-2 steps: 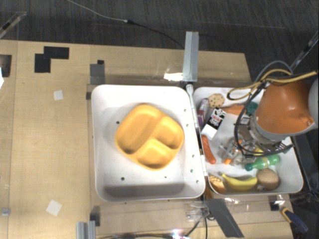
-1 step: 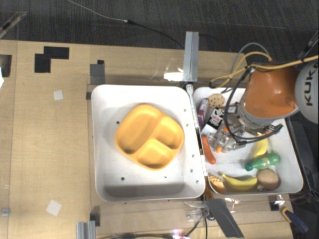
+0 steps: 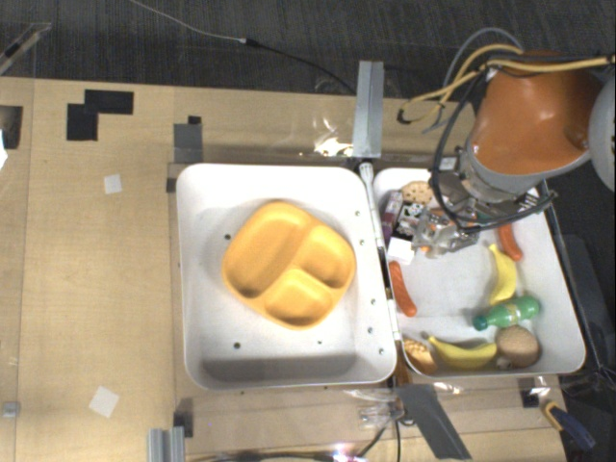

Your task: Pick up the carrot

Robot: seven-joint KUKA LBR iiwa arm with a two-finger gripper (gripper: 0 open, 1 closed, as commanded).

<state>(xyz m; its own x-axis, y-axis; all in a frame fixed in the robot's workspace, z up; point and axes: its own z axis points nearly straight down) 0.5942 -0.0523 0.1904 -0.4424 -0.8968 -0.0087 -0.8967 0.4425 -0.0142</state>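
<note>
One carrot (image 3: 401,289) lies at the left wall of the right bin (image 3: 568,345), just below the gripper (image 3: 438,231). It looks like a light, stiff, smooth toy; pinching across its middle seems safest. Whether the jaws are spread, I cannot tell.

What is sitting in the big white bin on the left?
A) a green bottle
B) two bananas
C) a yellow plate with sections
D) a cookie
C: the yellow plate with sections lies in the middle of the left bin, while the green bottle, the bananas and the cookie are all in the right bin.
</note>
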